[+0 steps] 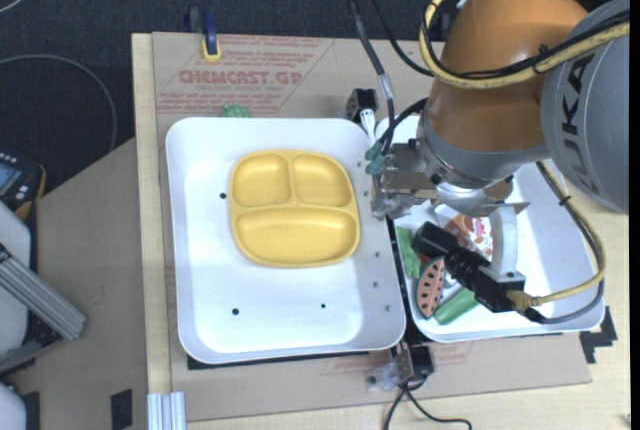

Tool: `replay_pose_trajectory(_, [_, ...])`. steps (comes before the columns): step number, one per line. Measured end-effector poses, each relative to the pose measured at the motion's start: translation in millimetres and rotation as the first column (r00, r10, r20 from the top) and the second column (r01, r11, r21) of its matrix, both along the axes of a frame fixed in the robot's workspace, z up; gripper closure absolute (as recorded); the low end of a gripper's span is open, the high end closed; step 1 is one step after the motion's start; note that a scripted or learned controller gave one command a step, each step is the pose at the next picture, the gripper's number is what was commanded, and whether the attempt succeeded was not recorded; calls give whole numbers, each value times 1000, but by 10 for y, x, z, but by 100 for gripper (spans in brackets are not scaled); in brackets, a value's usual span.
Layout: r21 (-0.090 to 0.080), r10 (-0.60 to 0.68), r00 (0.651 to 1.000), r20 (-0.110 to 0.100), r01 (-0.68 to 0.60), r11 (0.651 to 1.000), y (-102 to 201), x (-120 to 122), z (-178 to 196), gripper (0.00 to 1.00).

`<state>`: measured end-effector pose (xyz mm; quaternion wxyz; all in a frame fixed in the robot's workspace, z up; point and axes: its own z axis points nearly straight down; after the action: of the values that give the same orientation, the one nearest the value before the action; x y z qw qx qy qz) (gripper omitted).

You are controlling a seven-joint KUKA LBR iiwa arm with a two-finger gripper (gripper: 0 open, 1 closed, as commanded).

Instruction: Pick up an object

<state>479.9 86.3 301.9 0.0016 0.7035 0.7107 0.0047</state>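
The arm's orange and grey wrist hangs over the right bin [560, 248] and covers most of it. My gripper [447, 218] points down into that bin's left part, above a small heap of objects. Under it I see a colourful printed packet [478, 234], a red slice-shaped piece with dark seeds [432, 284], a green stick [456, 306] and a green piece [405, 243] by the bin's left wall. Nothing shows between the fingers from this angle.
The left bin [200, 298] holds a yellow three-compartment plate [294, 208] near its far middle. Both bins rest on a cardboard sheet [250, 68]. A blue and yellow clamp [209, 33] sits at the sheet's far edge. Cables run behind the bins.
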Motion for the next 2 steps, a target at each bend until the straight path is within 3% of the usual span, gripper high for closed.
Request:
replay_pose_trajectory(1, [0,-1,1000,0,1,1000,588,-1,681,100])
replay_pose_trajectory(2, [-6,-16,1000,-11,16,1000,-38,-6,643,100])
